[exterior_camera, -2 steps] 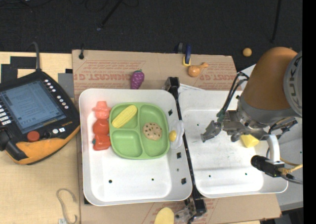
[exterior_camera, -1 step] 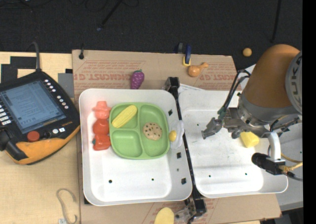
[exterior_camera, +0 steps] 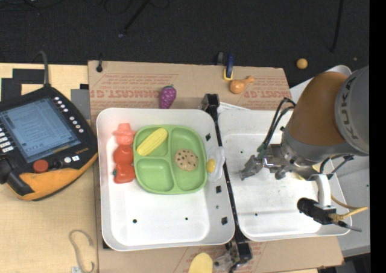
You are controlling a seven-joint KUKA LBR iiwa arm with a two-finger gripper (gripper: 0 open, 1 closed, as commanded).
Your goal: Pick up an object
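The grey arm with orange band (exterior_camera: 325,118) hangs over the right white bin (exterior_camera: 265,217), its gripper (exterior_camera: 253,166) low at centre right of the frame; I cannot tell its state. The objects to pick lie in the left white bin (exterior_camera: 157,223): a green divided plate (exterior_camera: 158,176) carrying a yellow corn cob (exterior_camera: 151,140) and a round cookie (exterior_camera: 186,159), probably grouped as a meal. A brown cardboard sheet (exterior_camera: 132,85) lies under the bins.

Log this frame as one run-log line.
pincer: over right bin, nothing visibly held | green tray: left bin, holds corn, cookie
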